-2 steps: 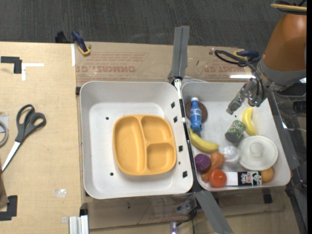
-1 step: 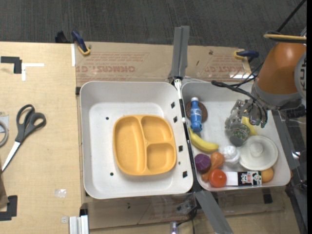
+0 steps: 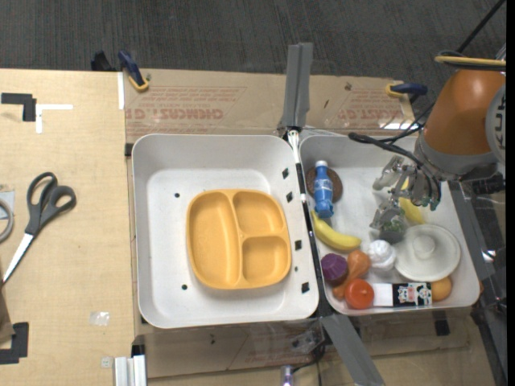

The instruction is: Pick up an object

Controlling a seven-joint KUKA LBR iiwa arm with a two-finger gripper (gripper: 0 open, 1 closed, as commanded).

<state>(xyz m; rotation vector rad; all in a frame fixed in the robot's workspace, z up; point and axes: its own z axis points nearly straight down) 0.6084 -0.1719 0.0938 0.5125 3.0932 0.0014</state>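
The right bin [image 3: 354, 153] holds several small objects: a blue bottle [image 3: 323, 187], a banana [image 3: 335, 236], a purple fruit [image 3: 333, 268], a red tomato [image 3: 360, 293], a white bowl [image 3: 429, 252] and a dark green lump [image 3: 392, 228]. My gripper [image 3: 396, 205] hangs over the right half of this bin, just above the dark green lump and beside a small yellow piece [image 3: 413, 211]. Nothing visibly hangs from it. The arm's orange band [image 3: 460, 111] rises behind it.
A yellow divided plate [image 3: 239, 238] lies in the left bin [image 3: 153, 215]. A black-and-white box [image 3: 413, 293] and an orange fruit [image 3: 441, 289] sit along the right bin's front wall. Scissors [image 3: 40, 207] lie on the bench at far left.
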